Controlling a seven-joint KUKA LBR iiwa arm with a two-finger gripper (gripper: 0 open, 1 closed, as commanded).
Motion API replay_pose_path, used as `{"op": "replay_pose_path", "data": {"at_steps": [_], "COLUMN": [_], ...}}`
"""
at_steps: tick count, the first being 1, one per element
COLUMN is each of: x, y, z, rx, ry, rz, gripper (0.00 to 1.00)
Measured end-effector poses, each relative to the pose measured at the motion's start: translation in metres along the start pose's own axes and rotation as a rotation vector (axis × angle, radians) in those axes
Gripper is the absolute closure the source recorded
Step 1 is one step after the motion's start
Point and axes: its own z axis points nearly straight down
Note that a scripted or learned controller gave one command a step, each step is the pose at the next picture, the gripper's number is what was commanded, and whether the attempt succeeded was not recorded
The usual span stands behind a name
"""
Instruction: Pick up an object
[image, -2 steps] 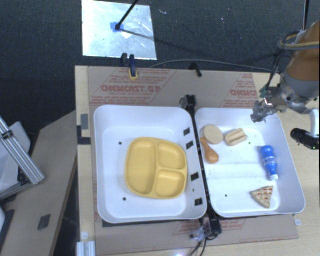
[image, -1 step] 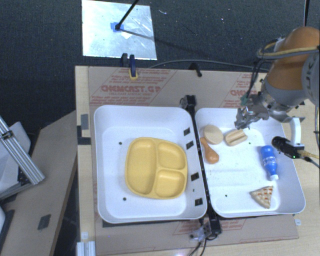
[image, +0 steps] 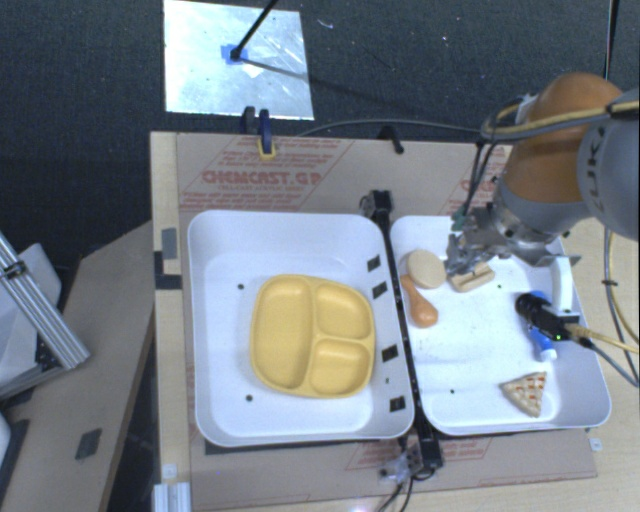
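Observation:
In the right bin, my gripper hangs low near the back left, right over a small tan block that pokes out beneath it. Whether the block is held cannot be made out. Just left of the gripper lies a drumstick, its pale round end toward the back and its orange end toward the front. A pizza slice lies in the front right corner of that bin.
The left bin holds a yellow divided plate at its middle. A black ridge with clips separates the two bins. The grey and orange arm reaches in over the back right.

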Motion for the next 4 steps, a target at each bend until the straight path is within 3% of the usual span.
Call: {"op": "replay_pose_path", "data": {"at_steps": [2,3,4], "x": [0.103,0.146,0.143], "y": [-0.025,-0.052,-0.051], "z": [-0.008,-0.014,-0.013], "rx": [-0.002,0.000,-0.001], "ry": [0.001,0.001,-0.001], "rz": [-0.003,-0.001,0.005], "gripper": [1.00,1.00,0.00]}}
